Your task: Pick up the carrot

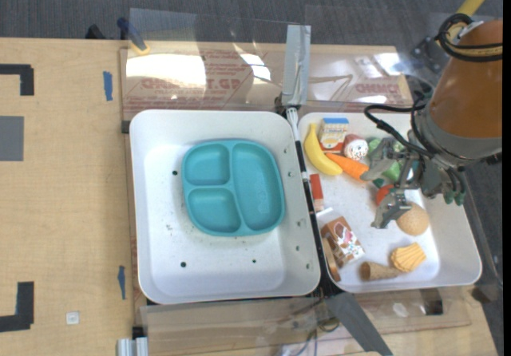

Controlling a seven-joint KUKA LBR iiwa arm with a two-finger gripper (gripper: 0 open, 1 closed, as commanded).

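The worktop (pixel 56 187), pale wood with black markings, stretches far to the left of the pincer (pixel 389 187) and bears two shallow white bins side by side. The left bin (pixel 160 267) lies well to the pincer's left and holds a teal plate (pixel 234 187) with three compartments. The right bin (pixel 459 259) lies directly under the pincer. The arm (pixel 471 83), its orange band showing, comes in from above and to the right of the pincer and hangs over this bin. The pincer sits low among the objects; its dark fingers are tangled with cables and blur, so I cannot tell how far apart they stand or whether they grip anything. The banana (pixel 317 153) curves to the upper left of the pincer, against the bin's left wall. The carrot (pixel 349 164) lies just left of the pincer and slightly above it, one end by the banana and the other pointing at the fingers. A small brown packet (pixel 342 239) rests below and left. A tan round piece (pixel 413 222) sits just right and below, a yellow ridged piece (pixel 407 257) lower still, and a cone (pixel 375 270) beside that.
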